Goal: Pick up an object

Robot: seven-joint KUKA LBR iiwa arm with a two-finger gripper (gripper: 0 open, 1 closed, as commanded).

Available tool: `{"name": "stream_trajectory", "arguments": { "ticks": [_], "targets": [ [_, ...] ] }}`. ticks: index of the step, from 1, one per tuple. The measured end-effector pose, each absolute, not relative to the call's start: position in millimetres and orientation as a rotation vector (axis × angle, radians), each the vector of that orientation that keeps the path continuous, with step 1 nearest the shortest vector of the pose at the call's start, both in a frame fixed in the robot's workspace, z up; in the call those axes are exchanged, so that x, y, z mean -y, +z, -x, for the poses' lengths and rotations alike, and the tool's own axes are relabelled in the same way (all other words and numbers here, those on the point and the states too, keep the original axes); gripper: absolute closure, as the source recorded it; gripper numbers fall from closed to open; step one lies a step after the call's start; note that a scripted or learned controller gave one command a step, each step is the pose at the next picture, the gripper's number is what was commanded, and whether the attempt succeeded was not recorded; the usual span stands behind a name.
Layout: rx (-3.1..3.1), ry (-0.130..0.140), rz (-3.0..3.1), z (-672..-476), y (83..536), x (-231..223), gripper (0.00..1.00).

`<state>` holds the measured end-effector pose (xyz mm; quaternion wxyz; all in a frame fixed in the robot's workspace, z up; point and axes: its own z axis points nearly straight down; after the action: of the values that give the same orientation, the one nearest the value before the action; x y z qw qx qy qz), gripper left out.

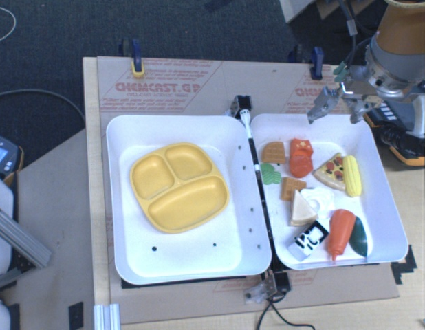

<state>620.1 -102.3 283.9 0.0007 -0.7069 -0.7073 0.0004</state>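
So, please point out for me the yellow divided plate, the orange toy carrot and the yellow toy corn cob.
Yellow divided plate (179, 185): camera view, central ridge.
Orange toy carrot (340, 232): camera view, mid body.
Yellow toy corn cob (352, 175): camera view, middle of cob.

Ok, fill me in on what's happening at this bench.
A grey arm with an orange band reaches in from the right, its gripper open above the far edge of the right bin and holding nothing. That bin holds toy food: a tomato, a pizza slice, corn, a carrot and more. The left bin holds a yellow divided plate. Nothing has been picked up yet.
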Motion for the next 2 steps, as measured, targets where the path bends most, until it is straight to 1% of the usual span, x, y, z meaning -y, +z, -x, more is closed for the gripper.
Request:
{"name": "stream_trajectory", "arguments": {
  "ticks": [1,2],
  "targets": [
    [2.209,0.014,2.217,-592.3,156.8,118.9,0.0],
    [2.22,0.0,2.223,-596.4,164.7,118.6,0.0]
  ]
}}
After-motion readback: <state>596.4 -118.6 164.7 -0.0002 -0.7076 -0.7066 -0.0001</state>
